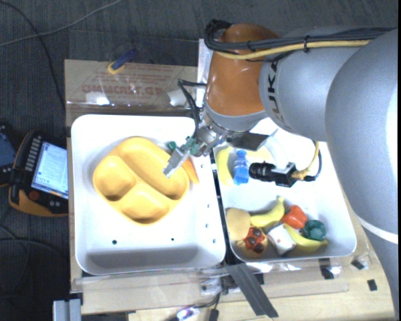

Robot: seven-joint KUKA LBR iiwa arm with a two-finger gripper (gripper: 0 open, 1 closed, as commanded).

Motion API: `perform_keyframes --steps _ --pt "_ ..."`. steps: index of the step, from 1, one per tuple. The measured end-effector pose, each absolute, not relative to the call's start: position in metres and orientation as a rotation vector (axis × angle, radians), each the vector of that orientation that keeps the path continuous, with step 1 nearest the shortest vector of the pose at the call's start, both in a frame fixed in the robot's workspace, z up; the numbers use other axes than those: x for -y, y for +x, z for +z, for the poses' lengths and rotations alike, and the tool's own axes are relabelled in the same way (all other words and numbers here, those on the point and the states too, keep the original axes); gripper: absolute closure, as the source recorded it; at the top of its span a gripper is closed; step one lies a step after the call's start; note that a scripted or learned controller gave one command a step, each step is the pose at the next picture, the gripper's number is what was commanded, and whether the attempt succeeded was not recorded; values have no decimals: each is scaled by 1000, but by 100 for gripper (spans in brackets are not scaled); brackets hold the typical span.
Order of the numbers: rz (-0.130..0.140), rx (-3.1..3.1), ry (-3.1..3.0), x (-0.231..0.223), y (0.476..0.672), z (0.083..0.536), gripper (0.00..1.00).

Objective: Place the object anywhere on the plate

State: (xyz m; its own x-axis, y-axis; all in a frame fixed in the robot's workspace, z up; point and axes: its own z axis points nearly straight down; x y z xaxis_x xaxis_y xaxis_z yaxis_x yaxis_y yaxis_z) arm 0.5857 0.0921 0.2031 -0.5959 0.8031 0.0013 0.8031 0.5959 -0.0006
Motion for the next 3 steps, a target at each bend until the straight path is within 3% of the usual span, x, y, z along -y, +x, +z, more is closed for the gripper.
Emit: perform_keyframes --steps 1,2,3 --pt "2 2958 -1058 -92 557 183 0" --pt "-15 2878 -1295 -156 489 97 0" --pt "3 2829 -1365 -39 484 183 0"
